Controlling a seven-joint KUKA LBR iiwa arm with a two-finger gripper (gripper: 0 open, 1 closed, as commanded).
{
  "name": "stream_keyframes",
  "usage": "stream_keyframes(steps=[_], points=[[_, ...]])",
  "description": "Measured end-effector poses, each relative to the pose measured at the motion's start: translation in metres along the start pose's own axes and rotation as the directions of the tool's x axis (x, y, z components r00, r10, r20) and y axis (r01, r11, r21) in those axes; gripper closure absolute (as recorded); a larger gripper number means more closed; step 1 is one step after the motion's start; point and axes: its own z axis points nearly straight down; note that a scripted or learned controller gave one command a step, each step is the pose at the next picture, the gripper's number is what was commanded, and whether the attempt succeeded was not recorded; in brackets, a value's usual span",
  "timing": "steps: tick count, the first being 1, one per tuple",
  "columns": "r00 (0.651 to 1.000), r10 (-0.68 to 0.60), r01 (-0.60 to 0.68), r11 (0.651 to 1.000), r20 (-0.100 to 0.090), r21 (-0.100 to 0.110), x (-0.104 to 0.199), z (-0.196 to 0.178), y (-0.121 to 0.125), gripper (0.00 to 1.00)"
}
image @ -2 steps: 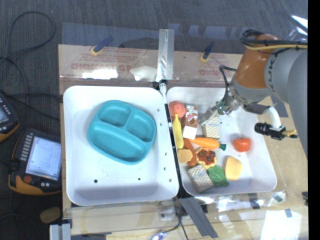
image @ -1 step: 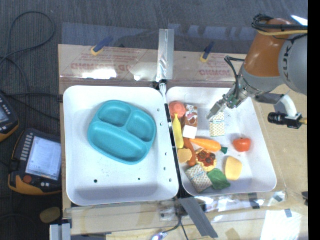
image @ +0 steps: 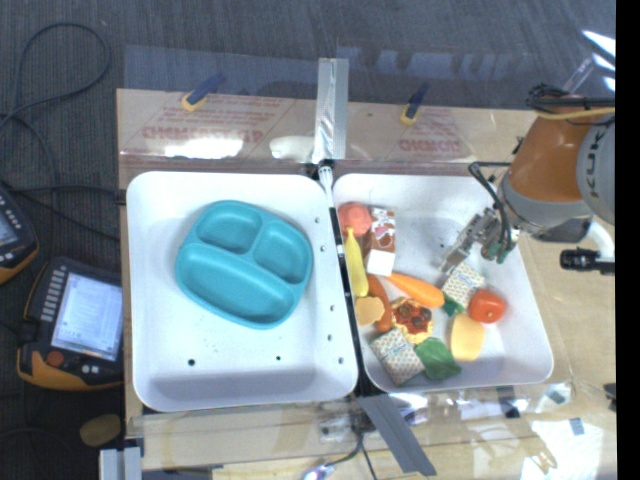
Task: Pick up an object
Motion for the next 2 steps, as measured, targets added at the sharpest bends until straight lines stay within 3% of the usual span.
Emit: stream_keyframes(steps=[1,2], points=[[0.843,-0.538,0.538,0.843,-0.011,-0.005,0.0363,-0.013,-0.0401,1.0],[0.843,-0.538,0.538,0.843,-0.01,-0.005,0.0359,-0.0131,-0.0407,0.0]])
